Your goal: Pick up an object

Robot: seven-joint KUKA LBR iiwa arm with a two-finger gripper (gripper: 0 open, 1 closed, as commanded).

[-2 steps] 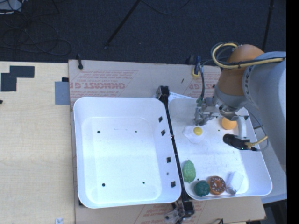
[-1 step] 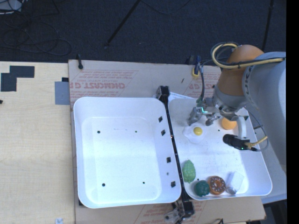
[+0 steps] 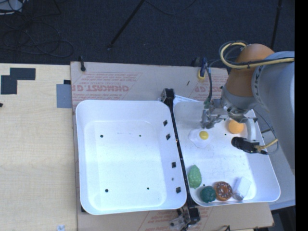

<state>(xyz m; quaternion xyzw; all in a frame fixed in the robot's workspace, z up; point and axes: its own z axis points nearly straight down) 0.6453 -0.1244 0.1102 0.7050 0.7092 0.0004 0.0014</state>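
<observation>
Jaws [image 3: 208, 121] are hanging over the right bin [image 3: 269, 177], upper part; cannot tell whether they are parted or closed. A fried-egg toy [image 3: 203, 135], flat white with a round yellow yolk, is lying just at their 6 o'clock, apart from them. A smooth orange ball [image 3: 236, 126] is sitting at their 3 o'clock. Toward 6 o'clock, along the bin's near edge, are lying a knobbly green piece [image 3: 194, 176], a dark teal lump [image 3: 208, 194] and a sprinkled brown doughnut [image 3: 223, 190], the last two touching
</observation>
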